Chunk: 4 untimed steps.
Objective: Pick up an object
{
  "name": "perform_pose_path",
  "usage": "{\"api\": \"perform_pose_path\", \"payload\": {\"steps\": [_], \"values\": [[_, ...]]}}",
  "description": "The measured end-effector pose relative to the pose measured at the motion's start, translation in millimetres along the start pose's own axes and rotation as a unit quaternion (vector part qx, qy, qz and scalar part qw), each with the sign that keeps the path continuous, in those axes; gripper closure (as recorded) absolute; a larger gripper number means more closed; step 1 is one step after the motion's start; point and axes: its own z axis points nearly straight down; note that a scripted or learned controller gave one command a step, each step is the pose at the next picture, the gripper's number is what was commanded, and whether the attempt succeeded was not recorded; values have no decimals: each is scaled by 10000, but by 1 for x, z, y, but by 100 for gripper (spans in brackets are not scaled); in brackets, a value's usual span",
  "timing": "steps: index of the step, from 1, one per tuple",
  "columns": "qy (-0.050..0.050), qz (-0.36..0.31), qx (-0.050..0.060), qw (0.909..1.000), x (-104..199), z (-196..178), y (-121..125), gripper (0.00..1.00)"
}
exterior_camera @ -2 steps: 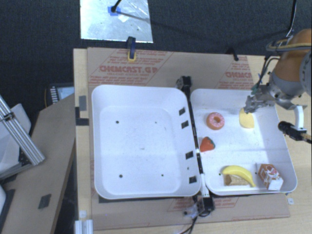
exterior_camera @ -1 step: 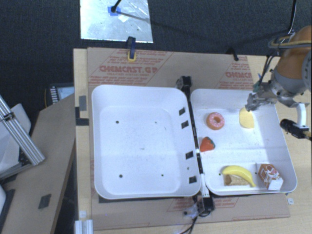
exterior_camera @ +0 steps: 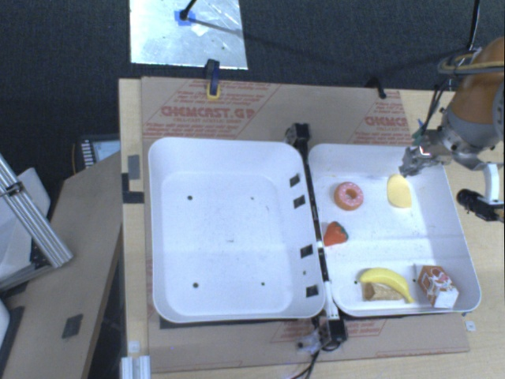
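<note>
One banana (exterior_camera: 387,279), one donut (exterior_camera: 348,196), one strawberry (exterior_camera: 335,233); end effector (exterior_camera: 412,163) state unclear.

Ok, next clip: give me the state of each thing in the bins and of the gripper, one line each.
Gripper: above the right bin's far edge, beside the lemon, holding nothing visible.
Lemon: lying loose in the right bin.
Doughnut: flat, apart from the rest.
Strawberry: lying near the divider.
Banana: lying against the bread.
Bread: flat, beside the banana.
Small box: resting in the near right corner.
</note>
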Motion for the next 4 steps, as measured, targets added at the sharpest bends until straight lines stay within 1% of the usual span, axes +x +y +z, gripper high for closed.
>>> {"api": "perform_pose_path", "payload": {"steps": [1, 2, 4], "values": [[-8, -9, -20, 10000, -1, -12, 1, 100], [39, 51, 105, 9999, 2, 61, 15, 100], [19, 29, 53, 10000, 1, 34, 19, 100]]}}
